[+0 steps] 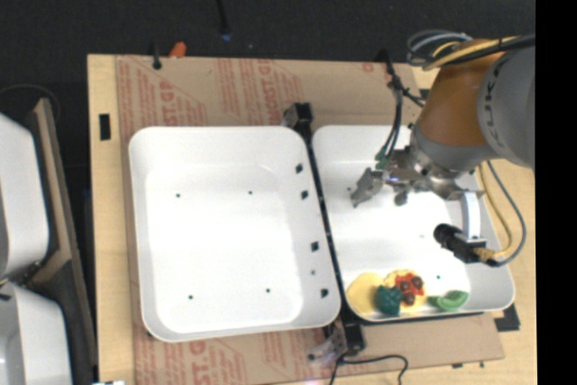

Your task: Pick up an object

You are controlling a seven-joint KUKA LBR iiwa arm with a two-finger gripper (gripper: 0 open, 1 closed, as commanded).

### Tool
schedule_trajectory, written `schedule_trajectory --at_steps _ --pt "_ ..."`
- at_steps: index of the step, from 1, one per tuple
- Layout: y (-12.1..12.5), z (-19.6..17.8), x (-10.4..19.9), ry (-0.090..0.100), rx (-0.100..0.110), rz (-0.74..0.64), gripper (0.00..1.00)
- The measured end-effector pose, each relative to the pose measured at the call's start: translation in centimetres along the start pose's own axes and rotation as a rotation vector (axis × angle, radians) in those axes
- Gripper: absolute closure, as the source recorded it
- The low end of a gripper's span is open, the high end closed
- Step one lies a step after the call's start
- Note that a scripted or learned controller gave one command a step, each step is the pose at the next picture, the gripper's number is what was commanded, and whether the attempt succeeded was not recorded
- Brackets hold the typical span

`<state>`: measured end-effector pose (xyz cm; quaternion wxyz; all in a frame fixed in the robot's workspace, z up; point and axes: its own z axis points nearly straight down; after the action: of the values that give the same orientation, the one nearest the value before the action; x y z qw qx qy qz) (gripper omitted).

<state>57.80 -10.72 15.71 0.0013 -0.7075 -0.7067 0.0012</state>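
I see the floor dark all around the bench (108, 194), which is covered by a brown printed cardboard sheet; on it the left bin (225, 230) sits touching the right bin (379, 239) along a black divider; above the right bin the gripper (382, 191) hangs with its two fingers apart, holding nothing; the small toys (406, 291), yellow, teal, red and green, lie clustered at the near edge of the right bin.
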Motion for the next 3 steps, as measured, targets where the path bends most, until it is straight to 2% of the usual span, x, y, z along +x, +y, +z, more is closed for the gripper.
schedule_trajectory --at_steps 1,3 --pt "0.1 -1.3 -0.1 -0.001 -0.005 0.001 1.0" --pt "0.0 -12.7 -0.7 -0.001 -0.009 0.0 1.0"
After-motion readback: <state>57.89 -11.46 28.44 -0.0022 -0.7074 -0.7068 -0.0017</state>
